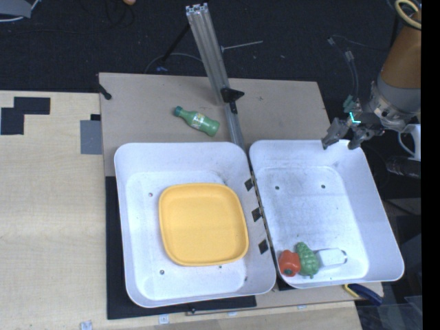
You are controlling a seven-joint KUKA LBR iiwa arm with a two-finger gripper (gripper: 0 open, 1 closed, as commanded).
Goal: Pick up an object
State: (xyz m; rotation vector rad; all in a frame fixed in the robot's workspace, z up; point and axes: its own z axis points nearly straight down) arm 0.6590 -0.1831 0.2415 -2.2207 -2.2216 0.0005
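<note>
White bins [385, 253] below — arm angled in from right, hand [346, 135] open, empty, over far rim

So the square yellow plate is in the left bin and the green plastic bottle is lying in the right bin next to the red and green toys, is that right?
Not quite. In the camera view the green plastic bottle lies on the bench board behind the left bin, outside both bins. The rest holds: the square yellow plate sits in the left bin, and the red and green toys lie in the right bin.
</note>
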